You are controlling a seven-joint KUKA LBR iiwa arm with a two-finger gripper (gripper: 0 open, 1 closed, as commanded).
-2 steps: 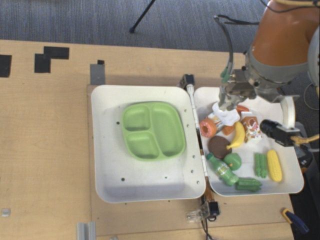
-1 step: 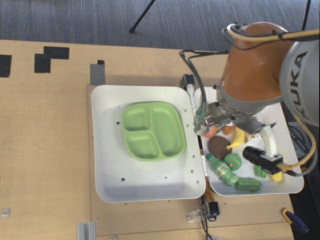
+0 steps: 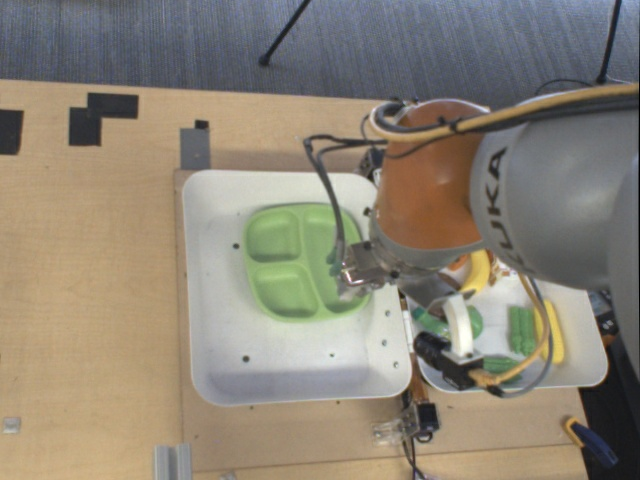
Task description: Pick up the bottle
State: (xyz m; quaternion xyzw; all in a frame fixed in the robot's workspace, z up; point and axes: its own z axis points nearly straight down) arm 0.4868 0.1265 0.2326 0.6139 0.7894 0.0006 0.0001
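My gripper [image 3: 350, 271] hangs under the orange wrist band, at the right edge of the left bin [image 3: 215, 368]. It sits over the right rim of a green divided plate [image 3: 290, 258]. The arm's bulk hides most of it. In the right bin [image 3: 590, 368], below the arm, a white object with a green part [image 3: 461, 326] lies partly hidden; it may be the bottle. It lies to the right of the gripper and nearer the front, apart from it.
The right bin also holds a yellow banana-like piece [image 3: 478, 270], a green ridged item [image 3: 521, 330] and a yellow-green piece [image 3: 497, 367]. Cables loop over the plate and the right bin. The wall between the bins runs just right of the gripper.
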